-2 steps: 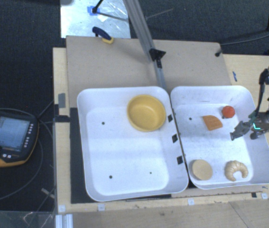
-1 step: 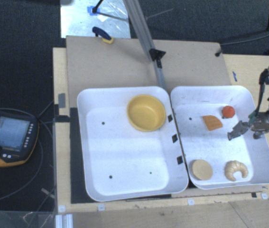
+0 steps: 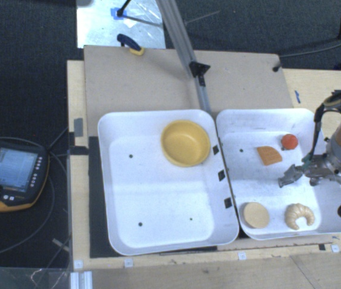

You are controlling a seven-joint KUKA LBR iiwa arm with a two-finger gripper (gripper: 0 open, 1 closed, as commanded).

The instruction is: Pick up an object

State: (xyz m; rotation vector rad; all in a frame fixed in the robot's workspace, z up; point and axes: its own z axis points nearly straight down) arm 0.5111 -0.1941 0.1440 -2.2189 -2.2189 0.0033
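Note:
The right bin [image 3: 236, 125] holds an orange wedge [image 3: 269, 155], a small red ball [image 3: 288, 141], a flat tan disc [image 3: 255, 214] and a pale croissant [image 3: 299, 215]. A yellow bowl [image 3: 185, 142] sits at the back of the left bin [image 3: 152, 221]. My gripper [image 3: 291, 177] reaches in from the right edge and hangs over bare bin floor in the right bin. It is below and right of the orange wedge and above the croissant, touching neither. The arm's grey body and cables hide the bin's right rim.
A slanted metal pole [image 3: 182, 35] ends in a black clamp just behind the bins. A blue and yellow clip [image 3: 131, 44] lies at the board's back left. A control pendant [image 3: 11, 173] with its cable lies on the floor at the left.

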